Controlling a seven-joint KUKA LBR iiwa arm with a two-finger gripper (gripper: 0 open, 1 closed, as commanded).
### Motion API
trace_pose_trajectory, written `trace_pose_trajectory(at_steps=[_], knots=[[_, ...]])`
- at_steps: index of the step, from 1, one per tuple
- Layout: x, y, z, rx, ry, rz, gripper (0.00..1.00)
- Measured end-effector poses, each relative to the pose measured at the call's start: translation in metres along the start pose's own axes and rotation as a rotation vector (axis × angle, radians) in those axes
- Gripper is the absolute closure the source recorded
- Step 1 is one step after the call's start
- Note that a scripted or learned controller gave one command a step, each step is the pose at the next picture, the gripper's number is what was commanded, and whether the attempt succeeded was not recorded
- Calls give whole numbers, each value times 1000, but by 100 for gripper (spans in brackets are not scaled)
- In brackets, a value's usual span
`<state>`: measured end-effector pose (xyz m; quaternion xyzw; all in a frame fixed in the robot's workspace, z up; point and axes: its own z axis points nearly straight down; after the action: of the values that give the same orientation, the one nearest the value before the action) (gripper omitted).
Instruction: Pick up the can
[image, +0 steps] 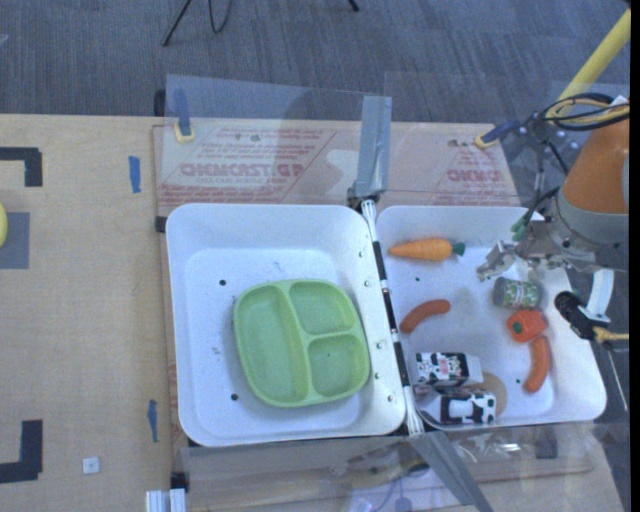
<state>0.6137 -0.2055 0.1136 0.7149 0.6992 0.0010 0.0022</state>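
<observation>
A: Hovering over the right bin (590, 395), the gripper (528, 258) sits just above the can (516, 293); can't tell whether it is spread or closed from this slant.

B: Can's position?

A: On its side in the right bin, toward the arm's end, green label up. Tomato (526, 324) touching or nearly touching it on the near side. Orange sausage (538, 364) beyond that. Carrot (424, 249) and red sausage (425, 314) well apart, toward the divider.

B: Risks?

A: My judgement: a lying can rolls. An off-centre descent could nudge it away or into the tomato. The tomato crowds one side, so a finger may land on it or pinch both. The bin wall is near too.

B: Left bin?

A: Green divided plate (300, 342), not involved.
</observation>
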Motion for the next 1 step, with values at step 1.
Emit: trace_pose_trajectory(at_steps=[1], knots=[[0, 1, -11, -3, -1, 1, 100]])
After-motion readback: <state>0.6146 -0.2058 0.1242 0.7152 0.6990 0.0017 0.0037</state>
